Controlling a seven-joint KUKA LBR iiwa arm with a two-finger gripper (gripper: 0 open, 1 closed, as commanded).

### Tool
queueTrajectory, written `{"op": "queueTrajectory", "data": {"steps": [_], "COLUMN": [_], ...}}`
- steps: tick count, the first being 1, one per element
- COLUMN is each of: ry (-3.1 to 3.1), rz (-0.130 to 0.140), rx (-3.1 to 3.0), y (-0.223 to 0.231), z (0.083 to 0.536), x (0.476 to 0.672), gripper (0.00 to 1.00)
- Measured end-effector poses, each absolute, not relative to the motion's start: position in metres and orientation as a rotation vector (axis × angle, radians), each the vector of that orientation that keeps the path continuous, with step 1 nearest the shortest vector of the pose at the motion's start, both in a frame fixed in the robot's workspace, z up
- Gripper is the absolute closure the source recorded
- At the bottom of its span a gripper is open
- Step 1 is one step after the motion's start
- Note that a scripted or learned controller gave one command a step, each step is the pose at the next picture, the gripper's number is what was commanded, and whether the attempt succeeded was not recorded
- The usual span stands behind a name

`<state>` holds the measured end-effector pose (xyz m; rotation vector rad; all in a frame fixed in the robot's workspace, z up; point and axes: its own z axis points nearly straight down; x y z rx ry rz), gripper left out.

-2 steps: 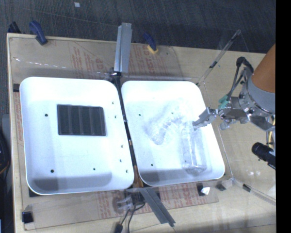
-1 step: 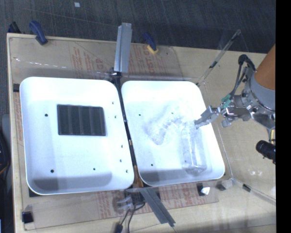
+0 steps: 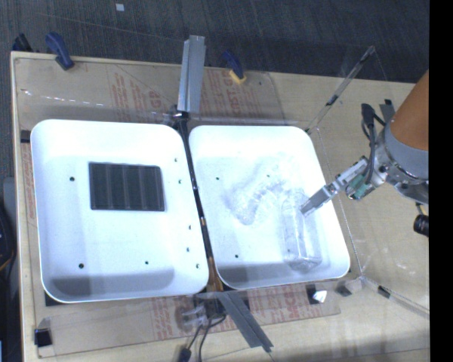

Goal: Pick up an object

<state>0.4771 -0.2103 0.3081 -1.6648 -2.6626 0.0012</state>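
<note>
A clear plastic bottle (image 3: 297, 236) lies in the right bin (image 3: 241, 271), near its right wall. Beside it to the left is a crumpled clear plastic piece (image 3: 254, 190), hard to make out against the white floor. My gripper (image 3: 310, 204) reaches in from the right at a slant. Its tip is just over the bin's right side, at the upper end of the bottle. Nothing is seen held in it. A dark grey ribbed rectangular pad (image 3: 127, 186) lies flat in the left bin (image 3: 45, 225).
A metal divider bar (image 3: 190, 74) runs between the bins at the back. Blue clamps (image 3: 59, 50) hold the board's far edge. Clear acrylic panels (image 3: 347, 81) stand to the right of the right bin. A bracket (image 3: 234, 319) sits at the front.
</note>
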Motion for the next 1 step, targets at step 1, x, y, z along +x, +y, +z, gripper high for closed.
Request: {"op": "queueTrajectory", "data": {"steps": [1], "ry": [-2.796], "rz": [0.000], "rx": [-1.443], "y": [-0.1907], "z": [0.3208], "x": [0.5064], "gripper": [0.00]}}
